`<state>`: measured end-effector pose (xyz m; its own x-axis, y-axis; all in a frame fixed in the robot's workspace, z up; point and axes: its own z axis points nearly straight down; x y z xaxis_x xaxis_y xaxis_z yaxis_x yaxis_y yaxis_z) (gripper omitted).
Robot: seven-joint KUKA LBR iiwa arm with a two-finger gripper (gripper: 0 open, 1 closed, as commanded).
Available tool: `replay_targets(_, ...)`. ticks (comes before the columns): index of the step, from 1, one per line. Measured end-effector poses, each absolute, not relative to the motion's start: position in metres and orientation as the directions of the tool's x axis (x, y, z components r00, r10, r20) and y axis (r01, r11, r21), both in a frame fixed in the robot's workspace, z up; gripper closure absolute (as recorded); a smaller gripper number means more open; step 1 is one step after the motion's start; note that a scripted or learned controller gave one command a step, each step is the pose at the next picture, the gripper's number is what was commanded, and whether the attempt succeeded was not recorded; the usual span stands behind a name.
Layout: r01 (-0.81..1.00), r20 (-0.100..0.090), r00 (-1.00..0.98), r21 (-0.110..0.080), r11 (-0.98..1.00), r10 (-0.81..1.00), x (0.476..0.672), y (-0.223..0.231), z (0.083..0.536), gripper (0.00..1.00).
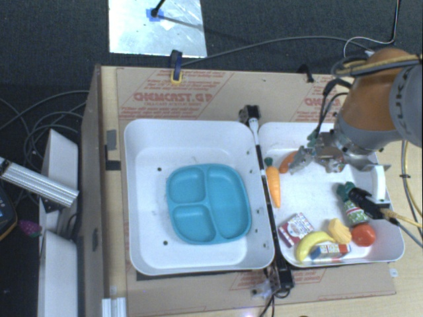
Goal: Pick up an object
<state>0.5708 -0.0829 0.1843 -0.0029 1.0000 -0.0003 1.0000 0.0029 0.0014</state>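
We see the gripper (pixel 305 156) low in the right bin (pixel 396 246), beside a carrot (pixel 273 185), jaws' state we cannot tell, blue tray (pixel 208 202) in left bin (pixel 142 177)

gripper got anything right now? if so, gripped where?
Cannot be told. The gripper sits low in the right bin, right beside an orange piece near the carrot, but no object is visibly between its fingers.

Single fixed camera, high above gripper (pixel 305 158), looking down aslant; both bins beneath, moderately distant.
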Motion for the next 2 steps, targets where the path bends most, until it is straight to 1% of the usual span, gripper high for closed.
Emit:
replay_targets(1,1.0,-0.002,-0.005,0.006,0.005,1.0,0.649,-0.128,0.232,0.0)
replay_targets(2,1.0,0.001,-0.005,-0.001,0.005,1.0,0.668,-0.098,0.149,0.0)
